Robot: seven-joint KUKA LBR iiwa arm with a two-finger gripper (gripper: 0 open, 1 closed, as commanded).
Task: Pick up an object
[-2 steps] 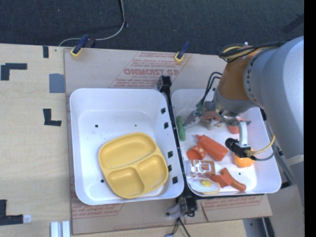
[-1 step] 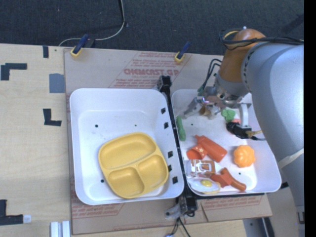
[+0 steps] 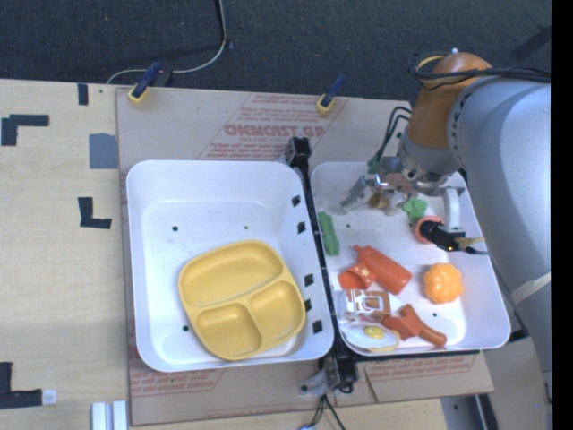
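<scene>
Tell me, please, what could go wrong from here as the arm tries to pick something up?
1. The claw hangs near the right white bin's back wall, so a descent might strike it.
2. The orange plastic bottle, white printed packet and orange carrot-shaped toy crowd together, so a grasp may catch two.

Yellow tray (image 3: 240,298), orange pumpkin (image 3: 442,282), green stick (image 3: 329,234), white bins (image 3: 148,267).

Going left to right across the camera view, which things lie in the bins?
Yellow divided plastic tray → slim green stick-shaped piece → orange-red carrot-like toy → round orange pumpkin-like toy.
</scene>
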